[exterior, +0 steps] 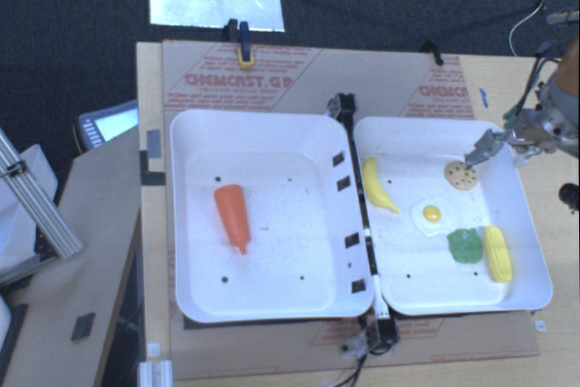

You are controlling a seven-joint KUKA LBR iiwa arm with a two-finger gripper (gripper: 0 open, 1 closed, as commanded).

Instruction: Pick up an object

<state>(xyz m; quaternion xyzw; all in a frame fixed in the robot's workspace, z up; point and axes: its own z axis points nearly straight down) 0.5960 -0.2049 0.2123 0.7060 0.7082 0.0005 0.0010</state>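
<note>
Corn (497, 254) near right bin's (540, 272) front rim

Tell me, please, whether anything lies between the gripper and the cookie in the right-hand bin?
Nothing visible does. The gripper sits at the upper right of the right bin, its tip right beside the cookie. The fried egg and banana lie off to the side.

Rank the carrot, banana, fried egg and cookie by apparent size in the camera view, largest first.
1. carrot
2. banana
3. fried egg, though the banana is thinner and these two look close in area
4. cookie
</note>
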